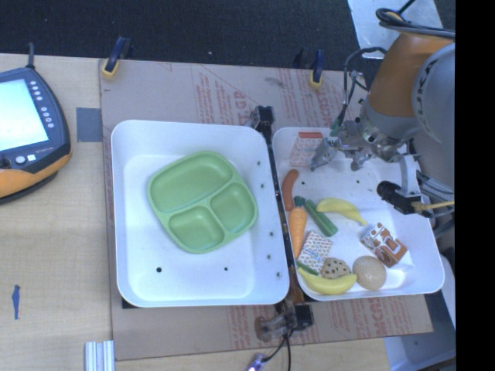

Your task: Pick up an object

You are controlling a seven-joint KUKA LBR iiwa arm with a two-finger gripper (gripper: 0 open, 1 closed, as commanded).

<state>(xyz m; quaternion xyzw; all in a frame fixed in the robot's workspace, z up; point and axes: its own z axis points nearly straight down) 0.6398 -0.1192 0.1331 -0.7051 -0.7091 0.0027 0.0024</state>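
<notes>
My gripper hangs over the far end of the right bin, with its fingers spread open and nothing between them. Toy food lies in the near part of that bin: a brown sausage, an orange carrot, a green pickle, a small yellow banana, a checkered wafer, a cookie, a larger banana, a tan potato and a brown-and-white snack box. All of these lie nearer the camera than the gripper.
The left bin holds a green three-compartment plate. A teach pendant rests on the bench at the far left. Clamps pin the cardboard sheet at the back. The arm's orange band rises at the right.
</notes>
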